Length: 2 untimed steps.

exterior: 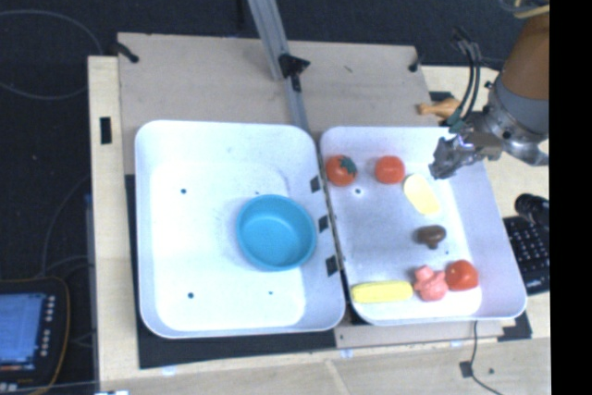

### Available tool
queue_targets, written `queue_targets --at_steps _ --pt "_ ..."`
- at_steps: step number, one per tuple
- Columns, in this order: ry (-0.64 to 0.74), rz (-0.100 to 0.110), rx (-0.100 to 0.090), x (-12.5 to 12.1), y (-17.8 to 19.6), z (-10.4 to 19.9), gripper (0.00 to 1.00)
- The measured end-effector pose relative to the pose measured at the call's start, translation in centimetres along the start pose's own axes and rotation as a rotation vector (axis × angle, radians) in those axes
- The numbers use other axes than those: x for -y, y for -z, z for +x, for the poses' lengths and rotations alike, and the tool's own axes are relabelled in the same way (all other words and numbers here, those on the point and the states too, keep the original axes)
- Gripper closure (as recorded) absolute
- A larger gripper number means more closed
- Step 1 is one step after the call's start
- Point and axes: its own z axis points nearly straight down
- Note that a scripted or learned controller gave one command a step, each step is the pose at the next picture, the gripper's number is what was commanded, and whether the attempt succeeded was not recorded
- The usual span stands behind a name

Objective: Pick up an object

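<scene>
Camera view: the dark two-finger gripper (pixel 446 160) hung at the right white bin's (pixel 495 277) one o'clock corner, its opening impossible to tell. A pale yellow oval piece (pixel 421 194) lay just at its seven o'clock. Risk, as judged: its smooth curve could slip aside, or the bin's wall obstruct descent.

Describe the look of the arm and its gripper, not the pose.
The arm is a rounded body, orange above and grey toward the wrist, with dark cables looping beside it. The gripper is a small, dark grey, angular metal piece at its tip. No markings are readable.
</scene>
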Motion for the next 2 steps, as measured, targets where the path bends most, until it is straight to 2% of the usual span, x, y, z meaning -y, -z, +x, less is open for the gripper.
queue_targets --at_steps 1,2 --pt "-0.001 0.005 0.000 -0.8 -1.1 6.0 1.00" --pt "-0.001 0.003 -0.001 -2.1 -0.6 11.5 1.00"
